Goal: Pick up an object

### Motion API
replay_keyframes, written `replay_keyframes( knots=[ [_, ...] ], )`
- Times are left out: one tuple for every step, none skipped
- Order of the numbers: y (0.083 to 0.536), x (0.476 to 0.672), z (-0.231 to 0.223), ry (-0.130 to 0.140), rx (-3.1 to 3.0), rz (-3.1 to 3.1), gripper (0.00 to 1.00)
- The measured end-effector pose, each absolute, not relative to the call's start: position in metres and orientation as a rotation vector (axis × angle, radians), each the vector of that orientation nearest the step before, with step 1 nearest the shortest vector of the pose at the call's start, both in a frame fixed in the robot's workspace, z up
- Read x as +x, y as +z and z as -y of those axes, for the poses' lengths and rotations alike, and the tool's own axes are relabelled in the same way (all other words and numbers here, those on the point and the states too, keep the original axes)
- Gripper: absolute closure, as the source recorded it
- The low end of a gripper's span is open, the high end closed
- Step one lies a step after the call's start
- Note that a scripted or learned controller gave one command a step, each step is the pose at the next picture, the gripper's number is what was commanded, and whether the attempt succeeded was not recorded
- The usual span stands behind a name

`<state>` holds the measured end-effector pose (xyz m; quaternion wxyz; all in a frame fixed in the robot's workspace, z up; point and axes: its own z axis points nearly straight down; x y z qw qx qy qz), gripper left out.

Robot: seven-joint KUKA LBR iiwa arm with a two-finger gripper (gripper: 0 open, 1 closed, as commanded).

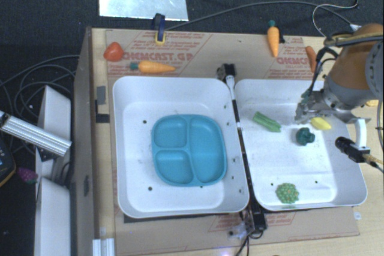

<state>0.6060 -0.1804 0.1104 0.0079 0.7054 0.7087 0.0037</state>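
Camera view: gripper (307, 110) low over right bin (273, 192)

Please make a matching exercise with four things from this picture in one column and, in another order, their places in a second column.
1. blue divided plate
2. dark green toy
3. round light green toy
4. orange carrot

a. right bin, near front edge
b. on the board behind the bins
c. left bin
d. right bin, just below the gripper

Pairs: 1-c, 2-d, 3-a, 4-b
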Motion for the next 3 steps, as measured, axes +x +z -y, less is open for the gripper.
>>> replay_keyframes(
  knots=[
    [0.110,0.606,0.180,0.011,2.206,-2.216,0.00],
    [0.094,0.576,0.195,0.000,2.220,-2.222,0.00],
    [0.105,0.577,0.195,0.003,2.216,-2.222,1.00]
  ],
)
